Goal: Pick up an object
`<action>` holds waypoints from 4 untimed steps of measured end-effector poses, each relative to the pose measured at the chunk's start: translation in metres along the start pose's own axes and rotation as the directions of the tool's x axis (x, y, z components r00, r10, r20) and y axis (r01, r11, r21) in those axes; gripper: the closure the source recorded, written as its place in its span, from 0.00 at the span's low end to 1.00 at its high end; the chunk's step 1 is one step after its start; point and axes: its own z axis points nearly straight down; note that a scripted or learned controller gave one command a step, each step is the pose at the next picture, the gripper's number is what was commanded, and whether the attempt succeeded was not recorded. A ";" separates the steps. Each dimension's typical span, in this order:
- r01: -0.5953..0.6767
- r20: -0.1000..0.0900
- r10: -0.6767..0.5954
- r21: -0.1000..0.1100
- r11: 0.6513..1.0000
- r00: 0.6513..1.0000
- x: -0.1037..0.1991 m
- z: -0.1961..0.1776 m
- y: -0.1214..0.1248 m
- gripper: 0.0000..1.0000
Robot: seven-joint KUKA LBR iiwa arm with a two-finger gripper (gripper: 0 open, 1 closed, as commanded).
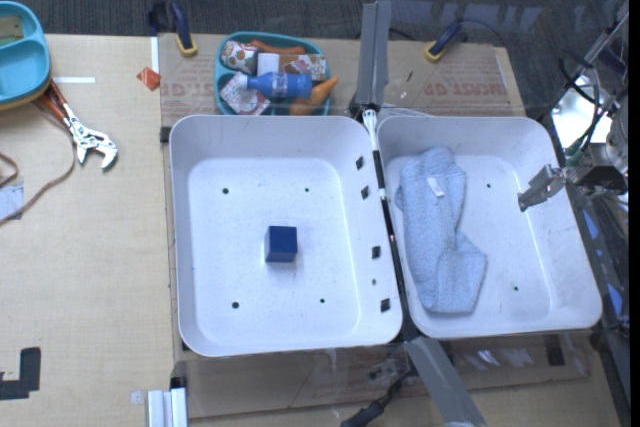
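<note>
A small blue cube sits on the floor of the left white bin, a little left of its middle. A pale grey-blue cloth lies crumpled along the left half of the right white bin. My gripper hangs over the right bin's right side, near the rim. It is well right of the cloth and far from the cube. Nothing shows in its grasp, and part of the arm is cut off at the frame's edge.
A teal dish heaped with small items stands behind the left bin. A wrench and a blue tray lie on the wooden bench at left. Clamps hold the back edge. Black clips line the rims between the bins.
</note>
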 end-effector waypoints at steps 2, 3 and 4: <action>-0.181 0.002 0.181 0.003 0.984 0.984 0.106 0.031 0.045 1.00; 0.125 0.002 -0.125 -0.002 0.992 0.992 0.036 0.025 0.046 1.00; 0.172 -0.001 -0.172 0.000 0.985 0.985 0.037 0.141 -0.025 1.00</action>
